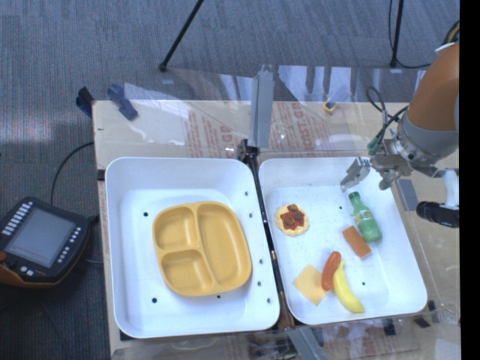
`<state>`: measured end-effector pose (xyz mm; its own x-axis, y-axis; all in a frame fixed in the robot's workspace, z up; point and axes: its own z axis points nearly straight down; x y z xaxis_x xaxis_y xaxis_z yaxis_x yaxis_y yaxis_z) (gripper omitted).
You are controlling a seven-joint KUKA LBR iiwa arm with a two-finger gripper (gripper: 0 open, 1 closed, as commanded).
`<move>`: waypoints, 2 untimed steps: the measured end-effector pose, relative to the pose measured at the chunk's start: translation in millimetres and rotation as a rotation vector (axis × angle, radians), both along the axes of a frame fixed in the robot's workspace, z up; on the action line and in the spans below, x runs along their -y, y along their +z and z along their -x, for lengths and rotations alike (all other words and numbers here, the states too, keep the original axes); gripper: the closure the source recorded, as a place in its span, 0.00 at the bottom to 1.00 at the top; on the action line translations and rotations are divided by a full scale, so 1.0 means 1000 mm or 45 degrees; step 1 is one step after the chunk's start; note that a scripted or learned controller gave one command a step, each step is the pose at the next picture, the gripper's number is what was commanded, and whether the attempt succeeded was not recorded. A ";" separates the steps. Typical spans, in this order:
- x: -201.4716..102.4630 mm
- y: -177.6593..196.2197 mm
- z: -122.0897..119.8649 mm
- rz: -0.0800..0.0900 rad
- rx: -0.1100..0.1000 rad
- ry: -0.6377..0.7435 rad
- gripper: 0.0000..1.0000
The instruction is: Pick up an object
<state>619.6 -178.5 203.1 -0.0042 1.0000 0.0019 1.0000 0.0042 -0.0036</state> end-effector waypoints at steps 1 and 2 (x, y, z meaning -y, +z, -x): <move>0.029 -0.105 -0.006 -0.001 0.004 -0.036 0.00; 0.026 -0.117 0.041 -0.001 -0.003 -0.045 0.00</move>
<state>578.3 -204.2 85.9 0.0313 0.9995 0.0026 0.9995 -0.0313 -0.0062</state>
